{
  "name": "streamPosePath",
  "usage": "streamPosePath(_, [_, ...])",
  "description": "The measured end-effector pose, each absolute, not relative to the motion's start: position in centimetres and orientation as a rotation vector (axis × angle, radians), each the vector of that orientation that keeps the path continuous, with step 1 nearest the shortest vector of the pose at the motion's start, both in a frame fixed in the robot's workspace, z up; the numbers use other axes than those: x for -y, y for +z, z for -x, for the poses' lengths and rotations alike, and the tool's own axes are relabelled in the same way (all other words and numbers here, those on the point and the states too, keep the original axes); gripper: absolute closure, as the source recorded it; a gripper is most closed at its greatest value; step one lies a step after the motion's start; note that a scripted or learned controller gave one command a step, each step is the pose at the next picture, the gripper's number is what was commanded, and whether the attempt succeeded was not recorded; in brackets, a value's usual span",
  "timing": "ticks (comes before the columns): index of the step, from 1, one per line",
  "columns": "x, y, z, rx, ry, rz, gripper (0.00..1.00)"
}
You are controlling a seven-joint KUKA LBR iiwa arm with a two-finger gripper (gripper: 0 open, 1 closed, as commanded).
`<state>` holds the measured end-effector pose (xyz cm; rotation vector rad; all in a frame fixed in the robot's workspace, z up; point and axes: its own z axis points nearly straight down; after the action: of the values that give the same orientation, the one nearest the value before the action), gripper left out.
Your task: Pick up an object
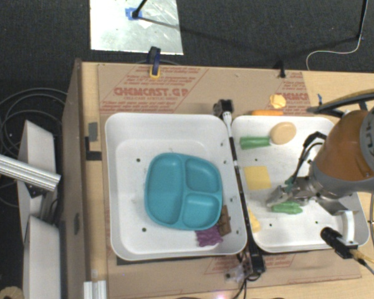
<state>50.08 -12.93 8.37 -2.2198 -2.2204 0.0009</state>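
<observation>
- My gripper (pixel 285 198) is low in the right bin (pixel 352 232), its metal fingers pointing left and down at a small green piece (pixel 287 208) on the bin floor.
- How far apart the fingers stand I cannot tell — they blur together against the white floor, and nothing shows clearly between them.
- The green piece lies just under the fingertips, touching or nearly so; I judge it the likely target, not yet lifted.
- Near it in the same bin: a yellow square (pixel 258 177) to its left, a longer green piece (pixel 254 142) and a tan round object (pixel 283 132) toward the far wall, and a pale yellow scrap (pixel 254 220) by the divider.
- The left bin (pixel 121 167) holds a teal divided plate (pixel 184 191), with a purple object (pixel 206 237) and a brown one (pixel 225 222) at its near edge.
- Step in hand, as I judge it: the descent onto the target — the next move calls for closing squarely across the piece, then a straight lift to check the hold.
</observation>
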Motion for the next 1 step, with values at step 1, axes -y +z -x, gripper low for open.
streamPosePath(1, [13.03, 9.48, -50.33, 2.224, -0.003, 2.224, 1.00])
